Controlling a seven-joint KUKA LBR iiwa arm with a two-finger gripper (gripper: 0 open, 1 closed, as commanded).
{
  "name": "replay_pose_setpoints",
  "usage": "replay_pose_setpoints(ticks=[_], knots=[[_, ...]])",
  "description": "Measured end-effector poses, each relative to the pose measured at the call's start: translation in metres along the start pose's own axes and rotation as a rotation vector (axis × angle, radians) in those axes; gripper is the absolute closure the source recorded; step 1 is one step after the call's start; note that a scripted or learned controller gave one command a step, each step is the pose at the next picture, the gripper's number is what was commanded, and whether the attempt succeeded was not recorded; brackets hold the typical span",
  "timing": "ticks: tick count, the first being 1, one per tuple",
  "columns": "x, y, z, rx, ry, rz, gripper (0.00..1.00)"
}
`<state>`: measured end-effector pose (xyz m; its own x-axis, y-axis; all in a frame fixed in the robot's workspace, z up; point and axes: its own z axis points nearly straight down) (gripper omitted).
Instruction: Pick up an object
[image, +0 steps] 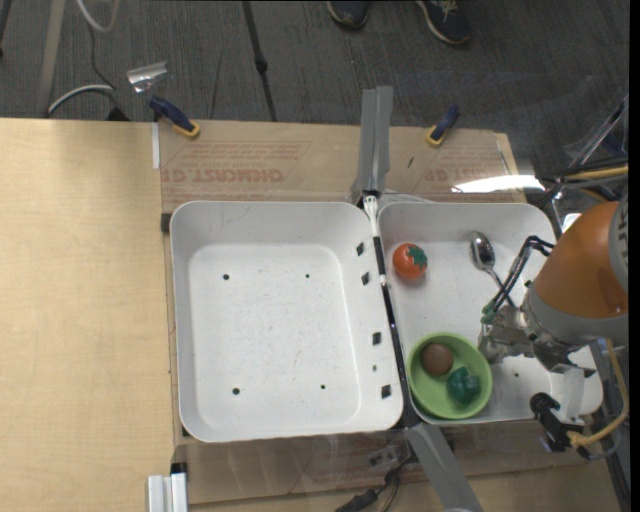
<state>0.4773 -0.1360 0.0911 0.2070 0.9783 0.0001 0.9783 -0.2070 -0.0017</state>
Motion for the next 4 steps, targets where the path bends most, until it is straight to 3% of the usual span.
replay_pose_setpoints(ticks=[1, 2, 3, 4], knots=[[0.079, 0.077, -0.1, -0.001, -0.002, -0.108, 1.0], [0.078, 0.168, -0.017, 0.001, -0.003, -0.143, 1.0], [-0.024, 0.112, -0.208, -0.003, -0.003, -0.319, 1.0], [0.061, 0.105, -0.048, 0.003, -0.001, -0.147, 1.0]])
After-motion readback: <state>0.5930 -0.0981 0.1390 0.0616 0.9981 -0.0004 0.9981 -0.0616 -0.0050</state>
